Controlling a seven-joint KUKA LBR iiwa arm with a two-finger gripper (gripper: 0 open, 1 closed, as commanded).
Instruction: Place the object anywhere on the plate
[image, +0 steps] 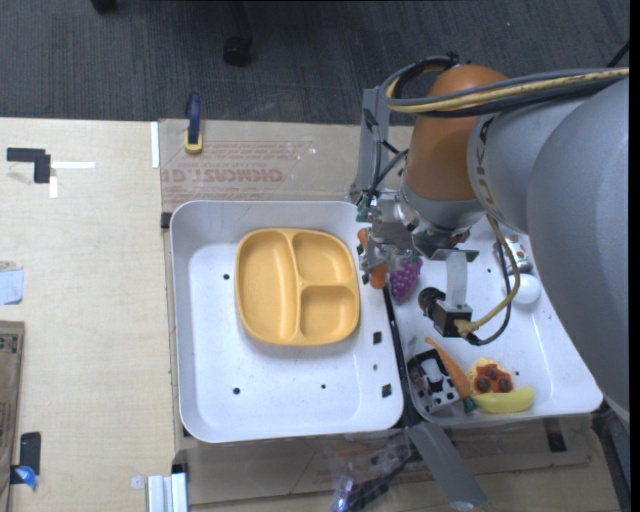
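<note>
purple grape bunch (404, 279) hangs just under the gripper (392, 262), over the wall between the bins, right of the yellow plate (297, 286). it seems pinched there, though i cannot tell how wide the gripper is open. risk: a loose grip drops it onto the divider or back into the right bin (560, 345). arm reaches in from the right, wrist pointing down, orange band above.

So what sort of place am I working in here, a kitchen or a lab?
Most likely a robotics lab bench, not a kitchen. Two shallow white bins sit on a plywood bench top marked with tape, and the food, a banana and grapes, looks like toy props. Grey carpet lies beyond.
</note>
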